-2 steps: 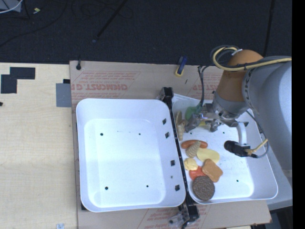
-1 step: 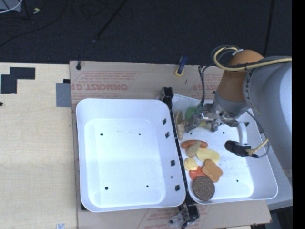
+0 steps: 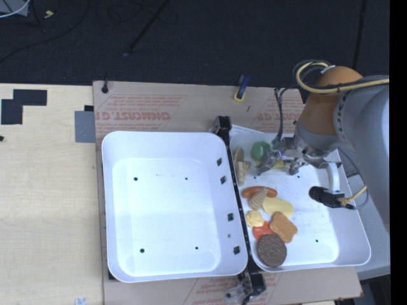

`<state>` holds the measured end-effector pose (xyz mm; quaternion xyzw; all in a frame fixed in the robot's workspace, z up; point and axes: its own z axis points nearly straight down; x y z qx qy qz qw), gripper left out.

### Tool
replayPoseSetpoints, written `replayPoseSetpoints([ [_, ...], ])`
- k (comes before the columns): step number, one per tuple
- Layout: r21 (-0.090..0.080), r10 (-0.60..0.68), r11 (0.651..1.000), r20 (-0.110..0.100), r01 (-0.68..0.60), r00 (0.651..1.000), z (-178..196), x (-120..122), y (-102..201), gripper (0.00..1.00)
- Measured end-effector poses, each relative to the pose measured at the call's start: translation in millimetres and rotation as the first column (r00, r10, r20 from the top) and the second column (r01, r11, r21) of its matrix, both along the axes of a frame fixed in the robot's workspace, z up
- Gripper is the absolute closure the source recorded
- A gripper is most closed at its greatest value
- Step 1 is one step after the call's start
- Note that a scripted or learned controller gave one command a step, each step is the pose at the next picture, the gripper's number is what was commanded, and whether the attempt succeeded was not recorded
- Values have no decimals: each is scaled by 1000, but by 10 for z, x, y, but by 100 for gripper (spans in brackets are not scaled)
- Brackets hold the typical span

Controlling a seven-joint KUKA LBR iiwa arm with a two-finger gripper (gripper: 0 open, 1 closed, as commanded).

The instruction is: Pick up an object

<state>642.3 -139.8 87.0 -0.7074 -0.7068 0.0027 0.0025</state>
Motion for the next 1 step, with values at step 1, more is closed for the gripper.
replayPoseSetpoints([
  [1, -6, 2, 1000, -3, -2, 1000, 7, -7, 363, 0],
])
